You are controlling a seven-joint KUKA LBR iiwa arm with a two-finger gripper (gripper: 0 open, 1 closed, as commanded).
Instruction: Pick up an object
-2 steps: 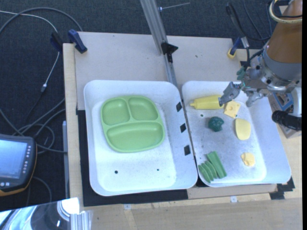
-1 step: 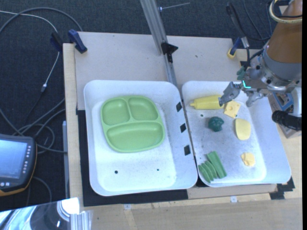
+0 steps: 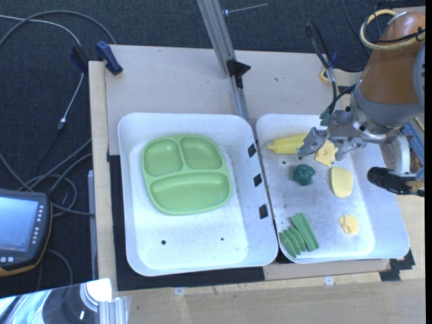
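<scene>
While dark carpet and loose cables are surrounding the pale bench (image 3: 169, 79), the hand (image 3: 326, 144) is hovering in the right bin (image 3: 385, 238), gripping a yellow cheese wedge (image 3: 326, 154) between nearly closed fingers, beside a banana (image 3: 287, 144).

Bench under me (image 3: 175, 73): pale tan board, a black mat showing under the bins at the near edge.
Left bin (image 3: 135, 241): shallow, white, flat on the bench.
Right bin (image 3: 385, 238): shallow, white, just beside the left one, rims touching.
Blue clamp (image 3: 108, 56): on the bench's far left corner.
</scene>
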